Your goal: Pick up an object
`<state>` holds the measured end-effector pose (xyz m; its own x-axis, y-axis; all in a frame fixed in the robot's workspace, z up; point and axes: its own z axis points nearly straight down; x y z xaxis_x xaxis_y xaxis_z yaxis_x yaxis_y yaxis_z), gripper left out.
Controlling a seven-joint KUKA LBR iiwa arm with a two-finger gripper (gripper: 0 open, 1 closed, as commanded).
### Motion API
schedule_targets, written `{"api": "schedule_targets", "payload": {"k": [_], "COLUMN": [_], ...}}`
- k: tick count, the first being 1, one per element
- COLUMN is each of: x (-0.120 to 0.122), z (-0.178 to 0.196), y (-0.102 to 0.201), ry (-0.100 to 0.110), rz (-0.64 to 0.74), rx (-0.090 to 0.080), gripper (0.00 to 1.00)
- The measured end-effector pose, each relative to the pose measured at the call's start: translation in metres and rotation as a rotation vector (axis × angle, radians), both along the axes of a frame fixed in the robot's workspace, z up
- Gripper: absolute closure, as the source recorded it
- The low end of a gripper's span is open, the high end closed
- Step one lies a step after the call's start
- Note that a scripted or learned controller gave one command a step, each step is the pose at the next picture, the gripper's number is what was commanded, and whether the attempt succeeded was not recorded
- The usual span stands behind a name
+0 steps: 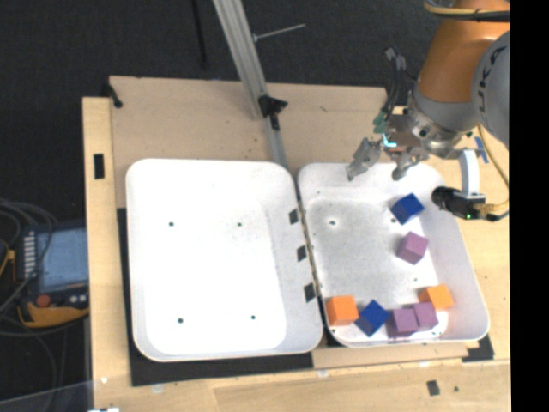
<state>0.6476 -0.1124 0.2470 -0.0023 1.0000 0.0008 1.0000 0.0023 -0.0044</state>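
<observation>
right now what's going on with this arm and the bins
A grey and orange robot arm reaches in from the right, its tool open and hanging over the far edge of the right bin, holding nothing. The blocks all lie in that bin: a blue block and a purple block nearest the tool, and more orange, blue and purple blocks along the near edge. No block has been picked up yet. The left bin sits beside it.

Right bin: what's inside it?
Right bin holds seven cubes: blue and purple mid-bin; orange, blue, two purple, orange along the near wall. The open gripper hides its far edge.
</observation>
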Motion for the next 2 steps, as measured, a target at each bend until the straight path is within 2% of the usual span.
{"api": "schedule_targets", "payload": {"k": [1,2], "x": [0.001,0.009], "z": [0.003,-0.052], "y": [0.0,-0.004], "ry": [-0.005,0.0], "rz": [0.001,-0.002], "rx": [-0.001,-0.003], "gripper": [0.0,0.0]}}
